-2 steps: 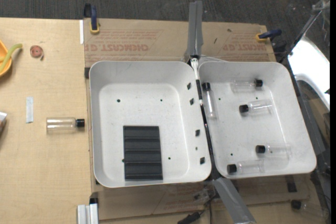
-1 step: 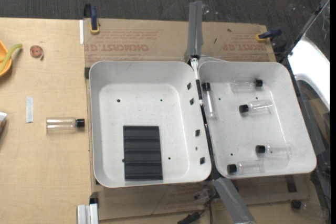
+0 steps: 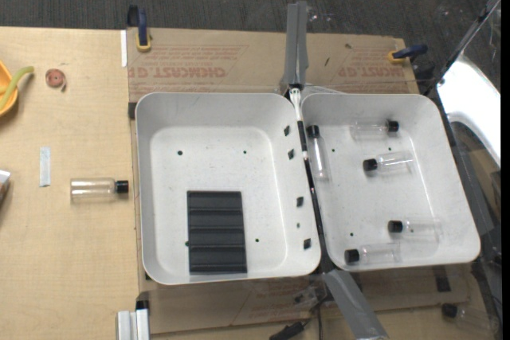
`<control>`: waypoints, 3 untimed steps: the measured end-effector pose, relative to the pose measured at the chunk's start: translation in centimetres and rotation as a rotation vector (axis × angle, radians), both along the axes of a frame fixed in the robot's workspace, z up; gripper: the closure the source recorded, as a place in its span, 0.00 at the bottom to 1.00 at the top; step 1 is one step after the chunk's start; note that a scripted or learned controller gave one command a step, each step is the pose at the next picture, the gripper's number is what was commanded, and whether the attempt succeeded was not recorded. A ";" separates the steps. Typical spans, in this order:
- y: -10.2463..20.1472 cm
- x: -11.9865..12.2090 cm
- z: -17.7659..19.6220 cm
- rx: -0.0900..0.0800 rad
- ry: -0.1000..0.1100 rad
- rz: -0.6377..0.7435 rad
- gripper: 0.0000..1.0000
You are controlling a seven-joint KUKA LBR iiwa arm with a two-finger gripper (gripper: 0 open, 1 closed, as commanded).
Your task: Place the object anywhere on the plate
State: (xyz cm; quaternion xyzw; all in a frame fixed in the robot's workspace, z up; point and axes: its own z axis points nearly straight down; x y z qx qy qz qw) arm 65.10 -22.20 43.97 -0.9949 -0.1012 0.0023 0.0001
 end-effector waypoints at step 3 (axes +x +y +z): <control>0.1 0.3 0.0 0.000 -0.001 0.001 0.00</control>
